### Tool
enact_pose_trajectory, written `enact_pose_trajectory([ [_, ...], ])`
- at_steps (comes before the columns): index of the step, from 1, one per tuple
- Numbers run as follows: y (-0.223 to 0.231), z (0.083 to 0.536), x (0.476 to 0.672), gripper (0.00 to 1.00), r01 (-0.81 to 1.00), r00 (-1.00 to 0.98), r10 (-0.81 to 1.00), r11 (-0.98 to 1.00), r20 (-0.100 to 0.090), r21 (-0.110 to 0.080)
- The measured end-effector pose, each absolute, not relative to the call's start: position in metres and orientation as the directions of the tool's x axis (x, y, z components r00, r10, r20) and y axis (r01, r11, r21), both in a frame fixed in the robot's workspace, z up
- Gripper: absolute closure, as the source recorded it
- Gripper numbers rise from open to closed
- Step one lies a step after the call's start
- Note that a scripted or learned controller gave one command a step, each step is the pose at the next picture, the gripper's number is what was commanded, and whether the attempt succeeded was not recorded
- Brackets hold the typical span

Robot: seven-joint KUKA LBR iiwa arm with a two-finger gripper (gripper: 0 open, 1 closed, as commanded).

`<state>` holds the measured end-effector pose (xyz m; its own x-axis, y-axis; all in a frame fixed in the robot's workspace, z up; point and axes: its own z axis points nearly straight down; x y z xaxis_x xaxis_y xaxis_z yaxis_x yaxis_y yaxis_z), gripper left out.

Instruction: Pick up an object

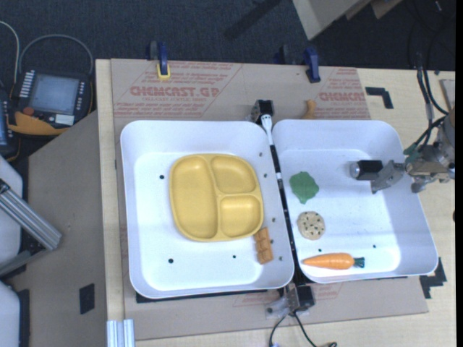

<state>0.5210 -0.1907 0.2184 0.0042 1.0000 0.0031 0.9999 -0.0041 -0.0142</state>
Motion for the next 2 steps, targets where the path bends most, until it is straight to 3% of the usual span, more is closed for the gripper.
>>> enact_pose_trajectory([
  [1, -0.19, 0.226, 0.524, 0.0, 1.0, 0.0, 1.0, 0.0, 0.0, 0.0],
  [2, -0.188, 0.183, 0.525, 0.0, 1.0, 0.0, 1.0, 0.0, 0.002, -0.005],
])
